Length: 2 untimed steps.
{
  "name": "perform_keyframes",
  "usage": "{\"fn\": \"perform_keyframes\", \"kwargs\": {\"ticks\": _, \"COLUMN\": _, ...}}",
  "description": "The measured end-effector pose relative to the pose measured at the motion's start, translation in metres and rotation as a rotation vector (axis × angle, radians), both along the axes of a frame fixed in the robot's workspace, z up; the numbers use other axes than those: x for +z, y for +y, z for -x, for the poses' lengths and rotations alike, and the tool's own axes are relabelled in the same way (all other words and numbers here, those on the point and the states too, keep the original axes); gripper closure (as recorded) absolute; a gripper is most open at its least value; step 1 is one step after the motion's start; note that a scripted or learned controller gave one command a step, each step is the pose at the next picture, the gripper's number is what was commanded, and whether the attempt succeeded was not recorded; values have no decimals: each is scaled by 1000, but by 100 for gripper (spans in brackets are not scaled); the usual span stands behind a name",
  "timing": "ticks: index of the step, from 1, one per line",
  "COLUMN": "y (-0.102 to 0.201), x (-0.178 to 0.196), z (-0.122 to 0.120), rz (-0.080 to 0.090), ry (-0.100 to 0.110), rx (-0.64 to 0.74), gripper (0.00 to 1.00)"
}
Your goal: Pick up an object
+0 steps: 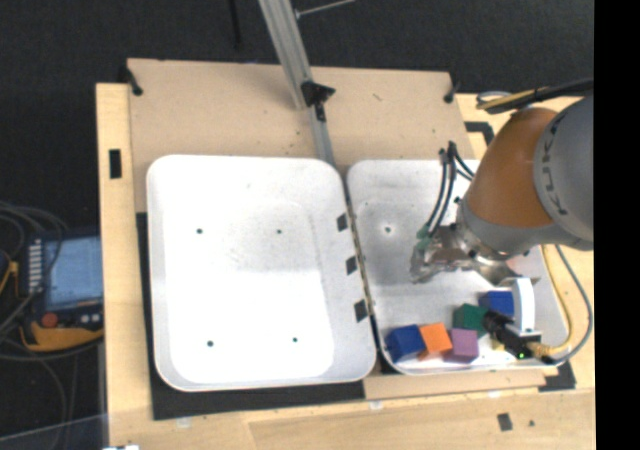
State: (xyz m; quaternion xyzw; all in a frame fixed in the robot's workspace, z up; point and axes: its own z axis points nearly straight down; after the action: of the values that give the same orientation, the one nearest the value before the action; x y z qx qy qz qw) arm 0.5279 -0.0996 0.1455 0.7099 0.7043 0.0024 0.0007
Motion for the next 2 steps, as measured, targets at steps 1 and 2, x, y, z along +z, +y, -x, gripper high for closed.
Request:
{"fn": "perform_keyframes", "kwargs": {"ticks": 1, "y": -8, "x": 62, "z": 0, "rz": 4, "ry": -4, "rx": 7, "gripper": 100}}
{"fn": "perform_keyframes", "kwargs": {"ticks": 2, "y": -8, "x": 115, "z": -2, "rz": 3, "ry": -4, "rx": 13, "gripper": 100}}
